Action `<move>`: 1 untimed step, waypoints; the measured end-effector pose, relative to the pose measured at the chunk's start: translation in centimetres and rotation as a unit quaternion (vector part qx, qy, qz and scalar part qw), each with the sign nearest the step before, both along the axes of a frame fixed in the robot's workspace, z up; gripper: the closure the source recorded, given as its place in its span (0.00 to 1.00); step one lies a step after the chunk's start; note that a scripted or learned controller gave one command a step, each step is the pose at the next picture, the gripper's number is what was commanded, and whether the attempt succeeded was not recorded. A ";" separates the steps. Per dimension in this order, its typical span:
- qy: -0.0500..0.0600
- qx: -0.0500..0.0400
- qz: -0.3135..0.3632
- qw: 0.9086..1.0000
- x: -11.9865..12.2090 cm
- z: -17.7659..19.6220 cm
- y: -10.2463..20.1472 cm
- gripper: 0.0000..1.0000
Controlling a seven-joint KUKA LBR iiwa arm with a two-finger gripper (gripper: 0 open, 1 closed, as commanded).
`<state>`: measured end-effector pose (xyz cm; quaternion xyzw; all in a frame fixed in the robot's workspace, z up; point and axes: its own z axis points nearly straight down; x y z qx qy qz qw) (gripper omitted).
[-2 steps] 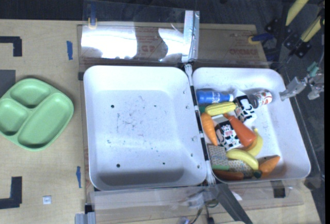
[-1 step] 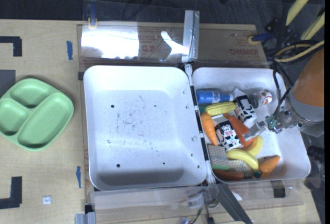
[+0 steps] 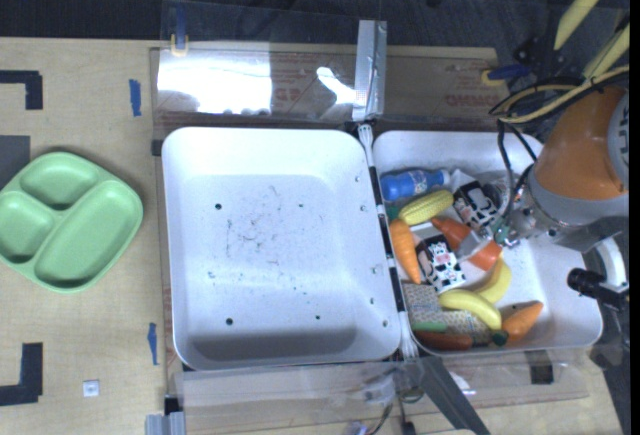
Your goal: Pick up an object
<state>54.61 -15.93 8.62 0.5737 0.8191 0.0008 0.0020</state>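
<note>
While the counter (image 3: 80,83) stretched pale and wooden beneath everything, the left bin (image 3: 270,243) was the biggest thing upon it, a shallow white tray with scuffed flooring, and every place below is told from that bin. Touching its right wall stood the right bin (image 3: 570,323), equally white, crowded with toys. Over the right bin's far right side hung the arm (image 3: 585,158), grey with a broad orange band, reaching in from the right edge. Well to the left of the left bin lay a green divided plate (image 3: 68,220) on the bare counter. Behind the left bin, a sheet of clear plastic (image 3: 260,73) stood along the counter's back.

Just right of the left bin's wall lay a blue bottle (image 3: 410,183) towards the back, with a yellow corn cob (image 3: 426,206) beside it and an orange carrot (image 3: 403,248) running along the shared wall. Further right sat a black-and-white cow toy (image 3: 438,261), a second patterned toy (image 3: 475,203) behind it, a yellow banana (image 3: 482,301) nearer the front, and another carrot (image 3: 522,316) beside the banana.

The pincer (image 3: 508,228) sat low among these toys, right of the cow toy; whether it was spread or closed, and whether it gripped anything, could not be told.
</note>
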 end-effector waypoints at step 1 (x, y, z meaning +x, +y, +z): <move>0.003 0.001 0.113 0.994 -2.7 1.8 1.7 0.00</move>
